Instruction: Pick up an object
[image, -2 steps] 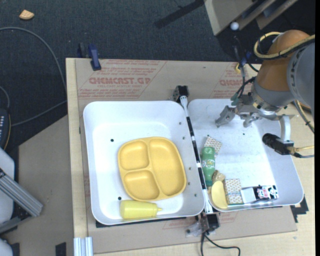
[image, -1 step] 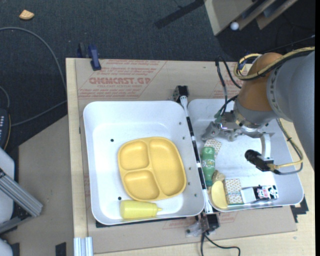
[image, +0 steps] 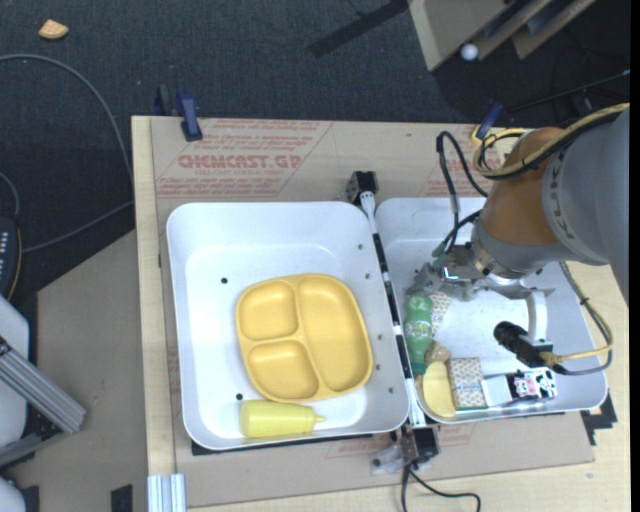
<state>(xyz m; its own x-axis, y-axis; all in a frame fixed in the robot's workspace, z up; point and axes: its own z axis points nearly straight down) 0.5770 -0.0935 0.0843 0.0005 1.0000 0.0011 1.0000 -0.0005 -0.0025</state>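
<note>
The likeliest target I see is the green bottle (image: 418, 325), lying in the right bin (image: 570, 300) against its left wall, long axis running roughly toward and away from the camera, though I can't make out which end is the cap. Just below it sit a yellow piece (image: 437, 390), a patterned block (image: 467, 383) and a small black-and-white item (image: 530, 383). My gripper (image: 450, 272) hangs just above and right of the bottle; I cannot tell how it is set, and nothing visibly sits in it. So I judge the pick not yet made: descent, grasp and lift remain. The left bin (image: 200, 250) holds a yellow divided plate (image: 303, 335) and a yellow cylinder (image: 278, 418).
</note>
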